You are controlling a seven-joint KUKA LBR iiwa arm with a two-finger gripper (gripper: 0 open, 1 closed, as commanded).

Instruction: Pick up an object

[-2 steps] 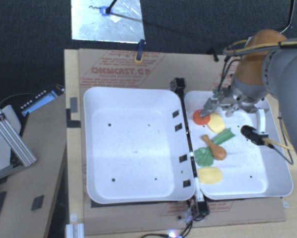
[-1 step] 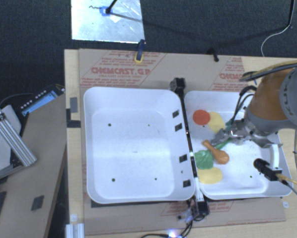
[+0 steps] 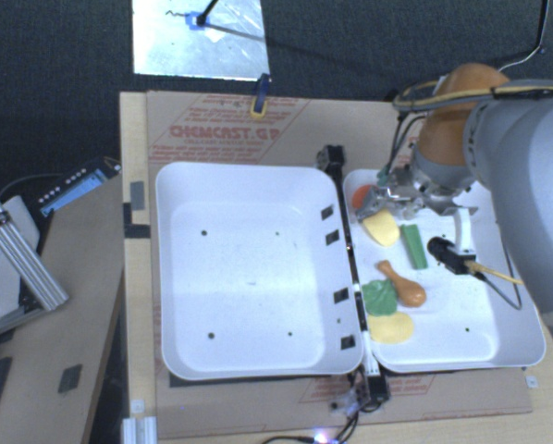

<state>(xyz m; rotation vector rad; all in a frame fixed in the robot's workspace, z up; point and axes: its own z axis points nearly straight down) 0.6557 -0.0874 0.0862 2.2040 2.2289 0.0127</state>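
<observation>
The gripper hangs just above the yellow piece; whether its jaws are open, I cannot tell.

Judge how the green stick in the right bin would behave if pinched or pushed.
The green stick looks straight and flat-sided, so probably stiff and unlikely to roll. It is slim, so likely light and apt to slide on the smooth bin. It lies close beside the yellow piece, which may get nudged.
</observation>
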